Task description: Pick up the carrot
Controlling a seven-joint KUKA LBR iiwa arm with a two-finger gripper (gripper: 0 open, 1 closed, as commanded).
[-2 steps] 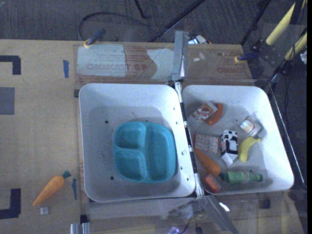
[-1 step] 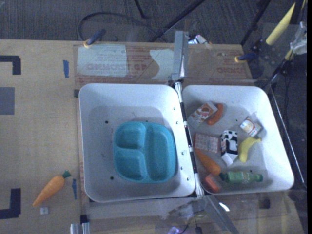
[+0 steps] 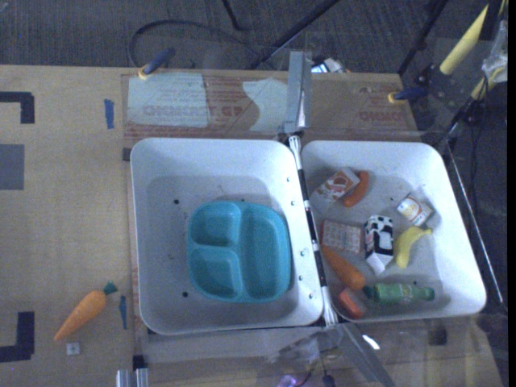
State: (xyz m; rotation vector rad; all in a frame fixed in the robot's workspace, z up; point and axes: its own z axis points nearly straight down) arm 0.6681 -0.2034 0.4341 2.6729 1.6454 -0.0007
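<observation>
carrot (image 3: 81, 314): orange, green top
tray (image 3: 239, 251): teal
bins (image 3: 153, 161): white
banana (image 3: 409, 244): yellow
bottle (image 3: 399, 293): green
carton (image 3: 380, 242): black-and-white patches

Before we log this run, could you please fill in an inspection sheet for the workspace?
Surface: wooden bench with two white bins, left bin and right bin, side by side.
Job's things: one carrot lies on the bench left of the bins; a second carrot lies in the right bin.
Clutter: blue tray in the left bin; banana, green bottle and small cartons in the right bin.
Grippers: nothing seen.
Cables: black cable looped on the floor behind the bench.
Surroundings: dark carpet, stand legs, clamps on the bench's far edge.
</observation>
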